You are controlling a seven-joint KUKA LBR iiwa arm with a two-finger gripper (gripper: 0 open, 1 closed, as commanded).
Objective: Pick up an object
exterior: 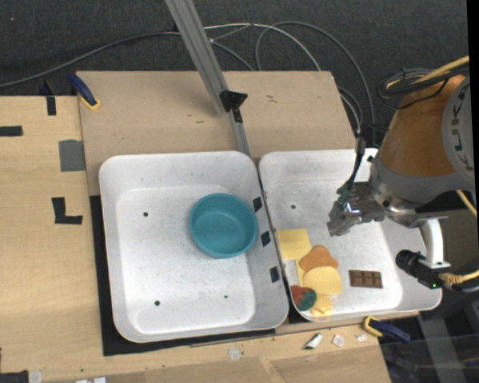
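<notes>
Yellow and orange toy food pieces [311,264] sit heaped just below-left of the pincer [343,219], seemingly piled there as ready pickings, while it hovers above the right bin [302,171], grip impossible to judge.

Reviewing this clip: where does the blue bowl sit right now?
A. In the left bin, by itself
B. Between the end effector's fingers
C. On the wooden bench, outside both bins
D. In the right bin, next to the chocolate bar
A: the blue bowl rests on the floor of the left bin, with nothing else in that bin.
</notes>
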